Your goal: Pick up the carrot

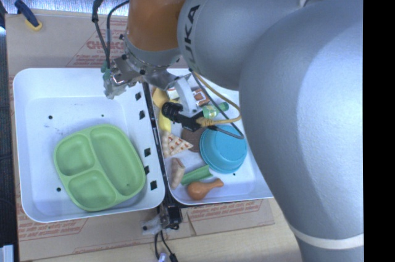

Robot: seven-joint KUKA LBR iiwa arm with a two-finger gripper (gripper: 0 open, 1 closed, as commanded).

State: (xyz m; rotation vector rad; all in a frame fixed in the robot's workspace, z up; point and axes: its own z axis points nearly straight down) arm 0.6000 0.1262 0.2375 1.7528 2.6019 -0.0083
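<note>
An orange-brown tapered piece (pixel 203 188), the only carrot-coloured thing I see, lies at the front of the right bin (pixel 247 188), beside a green stick-shaped piece (pixel 196 174). I cannot tell for sure that it is the carrot. My gripper (pixel 158 85) hangs under the orange wrist band over the back left corner of the right bin, near the wall between the bins. It is well behind the orange-brown piece and apart from it. The large grey arm hides the right bin's right and back parts.
A green divided plate (pixel 99 165) lies in the left bin (pixel 31 106). The right bin also holds a blue bowl (pixel 223 151), a pizza slice (pixel 176 145), a yellow piece (pixel 163 120) and a beige piece (pixel 176 171). A blue clamp (pixel 28 14) lies on the cardboard at the back left.
</note>
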